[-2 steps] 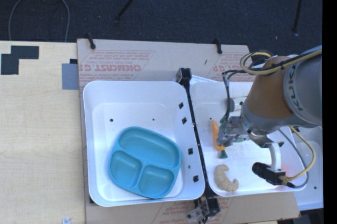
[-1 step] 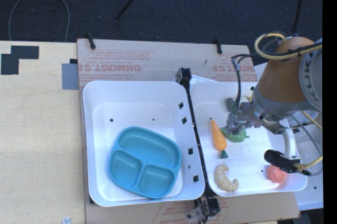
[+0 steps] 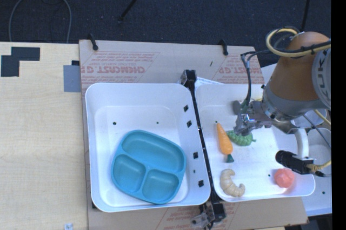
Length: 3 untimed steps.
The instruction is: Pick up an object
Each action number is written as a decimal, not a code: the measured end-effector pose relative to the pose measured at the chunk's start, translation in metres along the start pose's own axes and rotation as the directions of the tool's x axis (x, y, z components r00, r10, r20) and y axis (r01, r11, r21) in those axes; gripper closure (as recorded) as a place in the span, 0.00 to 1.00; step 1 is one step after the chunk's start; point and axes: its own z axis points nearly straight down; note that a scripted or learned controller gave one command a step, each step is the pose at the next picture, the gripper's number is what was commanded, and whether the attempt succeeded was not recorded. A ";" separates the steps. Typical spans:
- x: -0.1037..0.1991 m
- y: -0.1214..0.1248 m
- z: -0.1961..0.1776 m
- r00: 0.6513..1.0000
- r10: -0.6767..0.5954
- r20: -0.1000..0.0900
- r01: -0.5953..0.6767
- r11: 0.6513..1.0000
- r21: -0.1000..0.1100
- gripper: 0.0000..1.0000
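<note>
Gripper (image 3: 241, 127) fingertips hidden — green object (image 3: 243, 139) half-covered

Both bins (image 3: 138, 96) look like smooth white plastic with a slight sheen, and the blue tray (image 3: 147, 166) in the left one is glossy plastic too. They sit on matt printed cardboard (image 3: 135, 64) beside a pale wood-grain bench (image 3: 38, 142); the arm's (image 3: 294, 80) orange band looks smooth, satiny.
</note>
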 end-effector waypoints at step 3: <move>0.159 -0.019 -0.001 1.000 -0.004 -0.001 0.004 1.000 0.006 1.00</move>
